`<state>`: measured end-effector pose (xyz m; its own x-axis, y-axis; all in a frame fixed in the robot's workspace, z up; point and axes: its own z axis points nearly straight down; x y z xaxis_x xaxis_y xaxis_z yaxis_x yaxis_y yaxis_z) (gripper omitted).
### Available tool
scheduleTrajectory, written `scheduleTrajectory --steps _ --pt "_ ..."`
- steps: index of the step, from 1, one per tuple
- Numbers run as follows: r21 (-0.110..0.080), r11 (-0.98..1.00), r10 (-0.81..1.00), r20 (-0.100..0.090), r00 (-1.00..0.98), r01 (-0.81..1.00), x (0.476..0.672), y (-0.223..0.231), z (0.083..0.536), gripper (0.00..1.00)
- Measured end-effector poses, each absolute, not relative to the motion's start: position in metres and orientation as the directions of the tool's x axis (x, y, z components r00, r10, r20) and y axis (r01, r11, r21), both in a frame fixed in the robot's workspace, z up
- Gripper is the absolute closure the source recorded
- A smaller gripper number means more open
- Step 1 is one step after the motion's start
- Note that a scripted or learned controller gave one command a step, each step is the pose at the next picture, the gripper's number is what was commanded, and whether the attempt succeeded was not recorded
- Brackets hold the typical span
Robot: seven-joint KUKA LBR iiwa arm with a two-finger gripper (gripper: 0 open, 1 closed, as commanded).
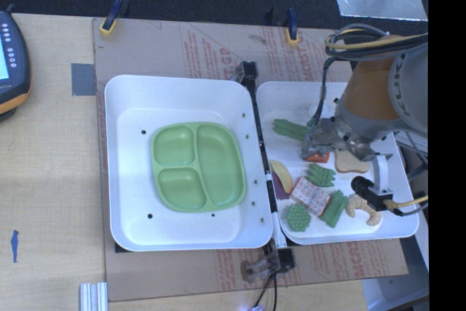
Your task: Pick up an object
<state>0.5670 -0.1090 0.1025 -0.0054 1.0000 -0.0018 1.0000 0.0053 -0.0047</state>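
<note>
The right bin [291,94] holds several small toy foods: a green leafy piece [290,130], a yellow banana slice [282,175], a pink-and-white block [310,195], green pieces [320,175] [298,216] [336,207], a toast slice [351,162] and a tan figure [362,207]. My gripper [317,144] is down in this bin, its tips right at a small orange-red piece [317,156]. The wrist hides the fingers from above.
The left bin [124,156] carries a green three-compartment plate [197,167]. A black divider bar [258,135] runs between the bins. Clamps [111,17] [292,29] hold the cardboard at the back. A teach pendant [11,58] lies at the far left.
</note>
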Motion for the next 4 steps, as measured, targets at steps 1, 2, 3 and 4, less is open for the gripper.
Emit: scheduleTrajectory --steps 1,2,3,4 --pt "0.009 0.013 1.000 0.002 -0.013 1.000 0.606 -0.032 0.198 1.00" --pt "0.000 0.009 1.000 0.003 -0.009 1.000 0.557 0.015 0.257 1.00" --pt "-0.007 0.008 1.000 -0.001 -0.008 1.000 0.566 0.034 0.232 1.00" --pt "-0.007 0.003 1.000 -0.001 -0.003 1.000 0.565 0.019 0.229 1.00"
